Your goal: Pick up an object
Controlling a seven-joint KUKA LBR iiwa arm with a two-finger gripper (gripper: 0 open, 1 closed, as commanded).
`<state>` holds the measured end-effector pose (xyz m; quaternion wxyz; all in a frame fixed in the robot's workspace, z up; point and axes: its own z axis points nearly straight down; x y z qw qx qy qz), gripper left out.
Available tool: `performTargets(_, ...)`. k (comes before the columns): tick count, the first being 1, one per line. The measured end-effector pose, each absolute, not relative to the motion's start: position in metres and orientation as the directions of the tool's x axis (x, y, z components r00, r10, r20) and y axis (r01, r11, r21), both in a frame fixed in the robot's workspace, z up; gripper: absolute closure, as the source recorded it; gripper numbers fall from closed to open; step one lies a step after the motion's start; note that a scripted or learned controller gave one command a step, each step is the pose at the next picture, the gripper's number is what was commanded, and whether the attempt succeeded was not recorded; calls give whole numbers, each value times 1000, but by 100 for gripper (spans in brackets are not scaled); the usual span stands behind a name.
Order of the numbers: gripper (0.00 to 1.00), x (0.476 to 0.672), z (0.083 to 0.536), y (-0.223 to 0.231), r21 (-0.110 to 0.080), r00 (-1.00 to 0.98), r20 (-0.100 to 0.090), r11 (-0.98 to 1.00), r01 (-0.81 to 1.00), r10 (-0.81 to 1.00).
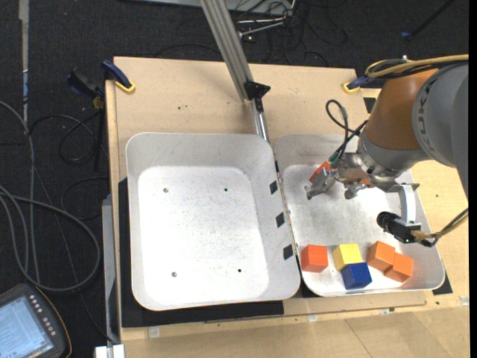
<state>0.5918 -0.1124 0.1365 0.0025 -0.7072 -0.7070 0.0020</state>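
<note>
**Blocks along the near rim, end effector above the bin floor**

Five blocks sit in a loose row along the near edge of the right bin (313, 177): an orange cube (314, 257) nearest the divide, a yellow cube (346, 255) just beside it, a blue cube (357, 275) touching the yellow one's near side, then two orange blocks (391, 260) pressed together toward the right corner. The end effector (330, 186) hangs over bare bin floor, well apart from the row, its two fingers spread and nothing between them. The grey arm (417, 118) with its orange band enters from the right. The left bin (197, 215) lies alongside on the bench (186, 95).
</note>
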Motion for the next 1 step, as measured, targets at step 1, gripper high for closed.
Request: performTargets(1, 100, 594, 151, -113, 2, 1, -1, -1, 1000, 1000)
